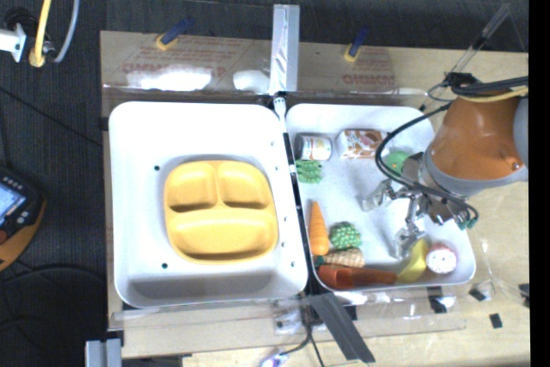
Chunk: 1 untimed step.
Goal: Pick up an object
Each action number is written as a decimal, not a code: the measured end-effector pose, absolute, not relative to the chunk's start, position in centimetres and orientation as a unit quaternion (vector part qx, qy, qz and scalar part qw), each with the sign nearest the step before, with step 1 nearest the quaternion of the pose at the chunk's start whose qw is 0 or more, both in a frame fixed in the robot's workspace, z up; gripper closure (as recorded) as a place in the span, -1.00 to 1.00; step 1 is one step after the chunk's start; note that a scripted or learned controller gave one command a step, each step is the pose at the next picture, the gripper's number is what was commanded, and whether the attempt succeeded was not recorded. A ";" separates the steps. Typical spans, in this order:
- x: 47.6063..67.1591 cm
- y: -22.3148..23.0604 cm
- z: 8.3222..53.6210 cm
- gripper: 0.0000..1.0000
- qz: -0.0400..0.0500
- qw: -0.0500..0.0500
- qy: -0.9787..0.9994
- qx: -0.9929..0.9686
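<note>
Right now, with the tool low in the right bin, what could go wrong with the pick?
1. The tool hangs near the banana and the round red-rimmed item, which lie close together; it might nudge one while reaching for the other.
2. Both sit near the right bin wall, so the tool may strike it.
3. The carrot and the neighbours around it are crowded.

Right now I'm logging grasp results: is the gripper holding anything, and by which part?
Nothing is held. The gripper hangs open over the right bin, with no object between its fingers; the banana lies just below it.
</note>
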<state>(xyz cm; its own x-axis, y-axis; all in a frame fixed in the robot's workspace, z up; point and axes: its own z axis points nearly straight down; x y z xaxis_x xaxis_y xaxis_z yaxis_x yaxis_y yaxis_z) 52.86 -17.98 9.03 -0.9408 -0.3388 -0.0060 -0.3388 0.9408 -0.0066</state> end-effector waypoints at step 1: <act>59.9 -18.2 9.0 -1.00 -0.003 0.007 0.976 -0.218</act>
